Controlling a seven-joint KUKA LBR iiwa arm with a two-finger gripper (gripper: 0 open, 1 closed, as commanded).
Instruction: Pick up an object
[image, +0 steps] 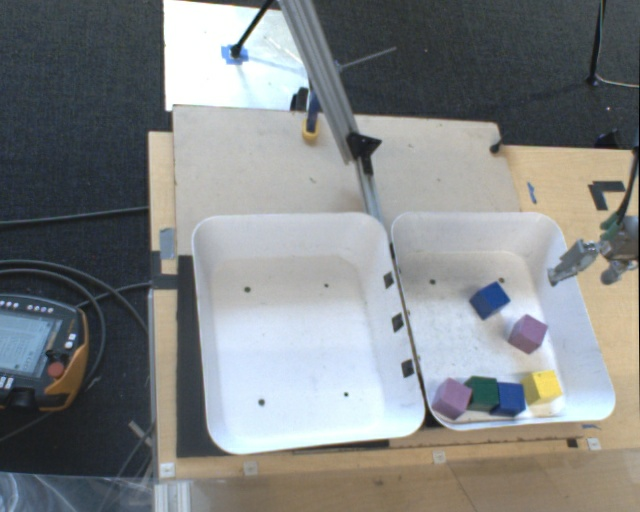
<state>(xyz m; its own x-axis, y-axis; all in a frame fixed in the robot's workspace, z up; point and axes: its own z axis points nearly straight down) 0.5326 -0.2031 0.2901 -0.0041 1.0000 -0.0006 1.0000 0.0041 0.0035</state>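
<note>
Several small cubes lie in the right bin (470, 235). A blue cube (489, 299) and a purple cube (527, 333) sit apart near the bin's middle. Along the front wall a purple cube (451, 397), a green cube (482, 391), a second blue cube (509, 398) and a yellow cube (543, 386) are packed in a row. My gripper (572, 262) hangs over the bin's right rim, up and right of the first blue cube and apart from every cube. Nothing shows in its grasp.
The left bin (210, 330) stands beside the right one, their rims touching along a seam with black clips (397, 321). A slanted metal pole (330, 90) crosses the back board. A teach pendant (35, 350) and cables lie off the bench at left.
</note>
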